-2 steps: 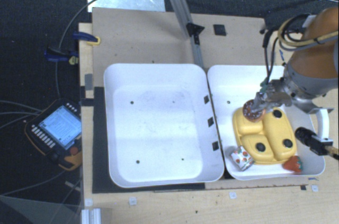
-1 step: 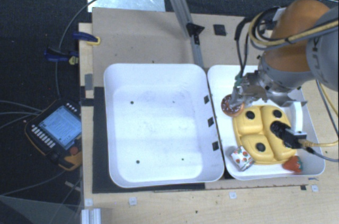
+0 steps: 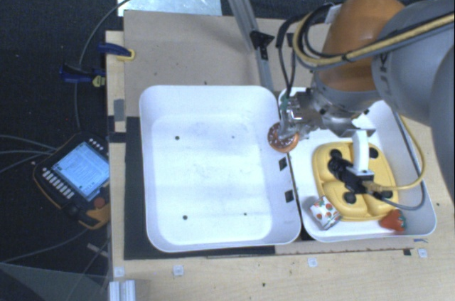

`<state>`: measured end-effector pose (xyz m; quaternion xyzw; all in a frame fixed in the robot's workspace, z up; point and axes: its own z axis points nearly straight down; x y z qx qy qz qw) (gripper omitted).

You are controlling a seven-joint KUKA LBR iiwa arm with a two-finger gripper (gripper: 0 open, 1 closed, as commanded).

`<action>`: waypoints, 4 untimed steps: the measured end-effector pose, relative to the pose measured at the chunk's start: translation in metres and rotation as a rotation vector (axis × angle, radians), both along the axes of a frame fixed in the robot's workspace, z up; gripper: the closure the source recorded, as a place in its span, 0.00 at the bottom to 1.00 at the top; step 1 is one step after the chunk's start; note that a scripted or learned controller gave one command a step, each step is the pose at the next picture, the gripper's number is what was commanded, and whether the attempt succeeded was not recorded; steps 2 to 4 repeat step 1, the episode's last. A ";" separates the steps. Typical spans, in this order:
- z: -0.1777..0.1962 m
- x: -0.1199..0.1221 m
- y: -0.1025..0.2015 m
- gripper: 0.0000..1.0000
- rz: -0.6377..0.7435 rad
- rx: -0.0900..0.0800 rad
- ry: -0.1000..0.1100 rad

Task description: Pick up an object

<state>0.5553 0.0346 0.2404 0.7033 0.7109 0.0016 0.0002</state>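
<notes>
Arm comes in from the right, orange band above the wrist. Gripper (image 3: 286, 129) hangs over the seam where the two bins meet, pointing down.

Hand state: clenched on a small brown ring (image 3: 284, 141). The ring sits right at the fingertips, its face tipped up toward the camera, above the near rims of both bins.

To one side of the hand, away from the arm: the left bin (image 3: 213, 90), white floor, a few dark dots on it.

To the other side, under the arm's wrist: the right bin (image 3: 421, 220). A large yellow moulded piece (image 3: 382, 166) lies just beside the hand, toward the arm. Past it, further toward the front edge of the bench, a small white block with red and green marks (image 3: 324, 213), near the bin's inner wall. A small red object (image 3: 393, 222) is well apart from the hand, in the far front corner of that bin.

Off the bench, well beyond the left bin: a handheld pendant (image 3: 75, 175) with a lit screen.
</notes>
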 end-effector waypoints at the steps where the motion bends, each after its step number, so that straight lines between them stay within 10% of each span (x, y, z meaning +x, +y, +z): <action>1: -0.009 0.011 0.046 1.00 -0.002 -0.001 0.000; 4: -0.009 0.011 0.046 1.00 -0.002 -0.001 0.000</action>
